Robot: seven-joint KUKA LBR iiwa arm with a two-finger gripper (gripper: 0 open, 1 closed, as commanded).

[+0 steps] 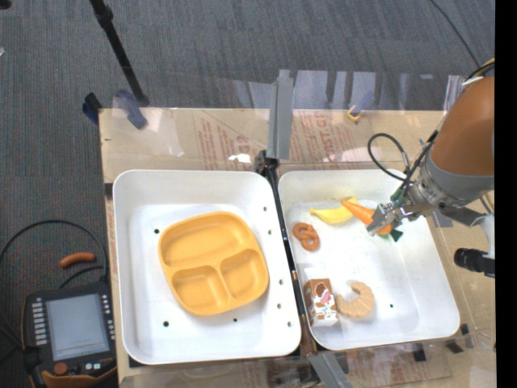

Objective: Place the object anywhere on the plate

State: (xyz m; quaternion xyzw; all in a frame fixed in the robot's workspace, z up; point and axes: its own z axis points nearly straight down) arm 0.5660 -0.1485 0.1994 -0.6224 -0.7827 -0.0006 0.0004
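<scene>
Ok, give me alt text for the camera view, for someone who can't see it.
The arm's tool hovers over a toy carrot in the right bin, beside a banana, pretzel, croissant and small carton. A yellow divided plate sits in the left bin.

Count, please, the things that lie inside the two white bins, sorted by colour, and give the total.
Yellow: 2, the divided plate in the left bin and the banana in the right bin.
Orange: 1, the carrot.
Brown or tan: 2, the pretzel and the croissant.
Brown and white: 1, the small carton.
Total: 6.
</scene>
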